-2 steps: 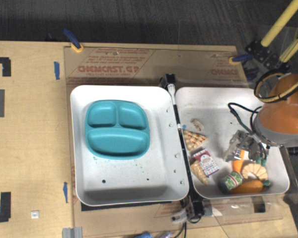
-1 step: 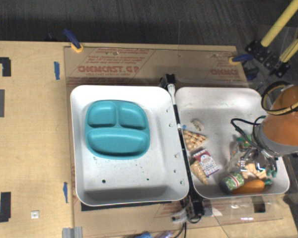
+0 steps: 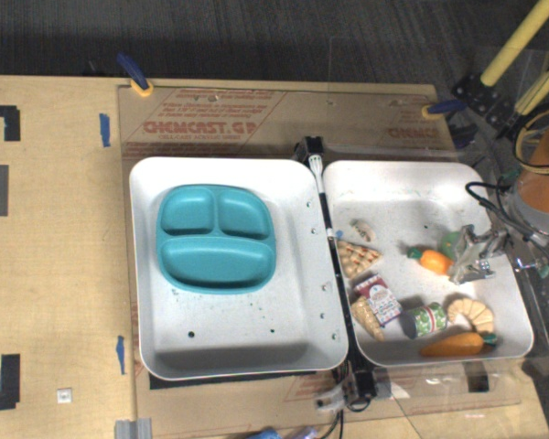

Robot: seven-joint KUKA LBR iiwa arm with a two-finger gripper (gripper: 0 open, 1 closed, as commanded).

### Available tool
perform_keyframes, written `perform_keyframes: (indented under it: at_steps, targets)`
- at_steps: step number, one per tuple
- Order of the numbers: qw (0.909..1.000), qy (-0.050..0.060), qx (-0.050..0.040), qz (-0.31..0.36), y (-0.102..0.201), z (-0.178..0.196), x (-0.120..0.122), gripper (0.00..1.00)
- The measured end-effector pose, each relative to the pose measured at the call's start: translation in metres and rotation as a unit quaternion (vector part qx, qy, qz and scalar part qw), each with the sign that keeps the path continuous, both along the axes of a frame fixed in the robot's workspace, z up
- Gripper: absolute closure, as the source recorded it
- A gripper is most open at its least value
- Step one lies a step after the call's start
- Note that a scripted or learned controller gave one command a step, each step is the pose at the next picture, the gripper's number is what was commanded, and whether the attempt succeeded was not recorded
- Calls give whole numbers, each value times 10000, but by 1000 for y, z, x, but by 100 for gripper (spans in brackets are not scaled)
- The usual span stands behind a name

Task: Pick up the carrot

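Starting at the near wall of the right bin point(image 3: 522, 341), found the carrot point(image 3: 450, 344) lying just inside that wall. Ran roughly parallel to it, green end toward the bin's right corner, orange tip toward its middle. Touched or nearly touched a small can point(image 3: 426, 320) and a curled pastry point(image 3: 473, 311) on its far side.

Farther in, toward the bin's left wall, noted a red packet point(image 3: 377, 295) and a waffle-like biscuit point(image 3: 357, 259). At mid-bin, saw a small orange piece with a green top point(image 3: 433, 262), easy to mistake for the target.

Placed the gripper point(image 3: 469, 262) just right of that piece, well apart from the carrot. Could not tell whether open, closed or pinching anything, with the metalwork too cluttered to read.

Judged the pick not yet begun. Reckoned the coming move a shift straight toward the bin's near wall, past the pastry. Also judged a wrist turn necessary to close across the carrot's short width rather than along its length. Counted the near wall and the can as likely obstructions.
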State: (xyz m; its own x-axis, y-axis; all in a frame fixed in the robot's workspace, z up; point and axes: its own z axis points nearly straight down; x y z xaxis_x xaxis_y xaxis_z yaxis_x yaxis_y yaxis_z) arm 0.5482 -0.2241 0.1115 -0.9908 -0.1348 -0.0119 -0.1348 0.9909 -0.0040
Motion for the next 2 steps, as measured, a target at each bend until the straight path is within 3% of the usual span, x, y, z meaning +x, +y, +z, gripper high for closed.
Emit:
perform_keyframes:
  at_steps: [1,2]
  targets:
    - [10000,10,10,6,1,-1,0,0]
    - [9995,45,-1,-313,-1,-22,120,0]
